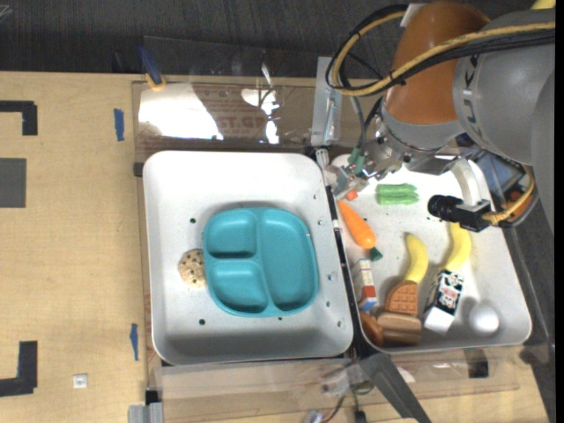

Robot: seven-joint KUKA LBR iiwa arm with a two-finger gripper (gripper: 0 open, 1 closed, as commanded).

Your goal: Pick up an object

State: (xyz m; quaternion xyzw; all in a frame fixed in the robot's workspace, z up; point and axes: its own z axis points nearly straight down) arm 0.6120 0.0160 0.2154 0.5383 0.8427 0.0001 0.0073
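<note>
Where partitioned, teal tray (262, 260) beside cookie (192, 267).

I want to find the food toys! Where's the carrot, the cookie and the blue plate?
carrot (358, 226), camera view, middle of its orange body.
cookie (192, 267), camera view, its speckled top.
blue plate (304, 245), camera view, bare right rim.

Can't read the gripper (357, 173) fingers, too small and cluttered w/ cables. My arm (493, 69) is cut off at top and right edges, hiding the right bin's (515, 280) back corner. Cookie (191, 267) partly tucked behind the teal plate (261, 260).
</note>
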